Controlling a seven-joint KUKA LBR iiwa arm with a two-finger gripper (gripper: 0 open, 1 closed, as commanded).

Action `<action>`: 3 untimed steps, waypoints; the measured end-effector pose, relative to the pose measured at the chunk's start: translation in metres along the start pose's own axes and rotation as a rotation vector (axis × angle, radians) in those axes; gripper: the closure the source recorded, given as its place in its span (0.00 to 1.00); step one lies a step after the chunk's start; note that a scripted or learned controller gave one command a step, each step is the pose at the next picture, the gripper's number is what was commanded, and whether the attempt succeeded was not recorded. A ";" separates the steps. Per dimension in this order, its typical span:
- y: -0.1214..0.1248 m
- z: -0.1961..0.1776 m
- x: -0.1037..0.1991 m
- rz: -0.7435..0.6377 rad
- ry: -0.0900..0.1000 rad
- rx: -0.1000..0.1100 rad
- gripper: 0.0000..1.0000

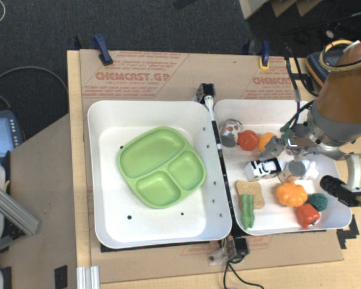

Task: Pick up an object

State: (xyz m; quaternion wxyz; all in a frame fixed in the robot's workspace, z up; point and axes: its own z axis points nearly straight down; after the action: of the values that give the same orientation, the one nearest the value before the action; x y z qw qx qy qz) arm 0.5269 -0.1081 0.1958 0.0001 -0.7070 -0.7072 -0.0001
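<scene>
- The surface [168, 65] is a sheet of brown printed cardboard held at its far edge by a blue clamp [102, 50], likely so the bins do not slide.
- Nearest in the right bin [253, 108] lie a green bean-like stick [246, 211] across a tan slice of toast [251, 191], a red strawberry-like toy [308, 215] with a green top, and a glossy orange pumpkin-shaped toy [290, 193]. All look like smooth moulded plastic.
- In the middle of that bin sits a black-and-white toy [265, 168], just left of the hand [290, 144].
- The hand hangs low over the cluttered bin, apparently choosing something to pick; whether it is spread or pressed together I cannot tell.
- Farther back, a red tomato-like ball [248, 139] touches a grey-and-white rounded toy [231, 131].
- The left bin [108, 179] holds a pale green three-compartment plate [162, 167], lying flat with rounded corners.
</scene>
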 end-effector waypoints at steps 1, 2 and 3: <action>0.035 0.096 0.006 0.002 0.000 0.002 0.00; 0.047 0.112 -0.017 0.002 -0.002 -0.002 0.00; 0.143 0.110 -0.028 -0.003 -0.003 -0.009 0.00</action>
State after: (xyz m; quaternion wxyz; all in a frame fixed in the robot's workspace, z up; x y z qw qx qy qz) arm 0.6704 -0.1360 0.0861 -0.0040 -0.7059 -0.7083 -0.0023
